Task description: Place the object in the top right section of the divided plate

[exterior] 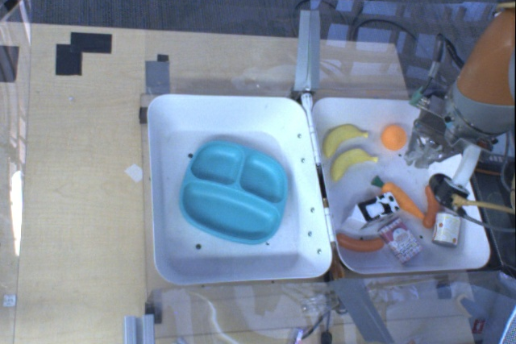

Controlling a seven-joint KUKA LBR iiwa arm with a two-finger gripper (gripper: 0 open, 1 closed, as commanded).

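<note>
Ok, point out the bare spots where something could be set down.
All three sections of the blue divided plate are bare, as is the left bin floor around it. The right bin is crowded: two bananas, orange ball, carrot, can.

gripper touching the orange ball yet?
Apart. The camera view shows the gripper to the right of the orange ball in the right bin, with a strip of white bin floor between them.

Blue plate (pixel 234 191) unobstructed; rt bin (pixel 481 258) cluttered.
</note>
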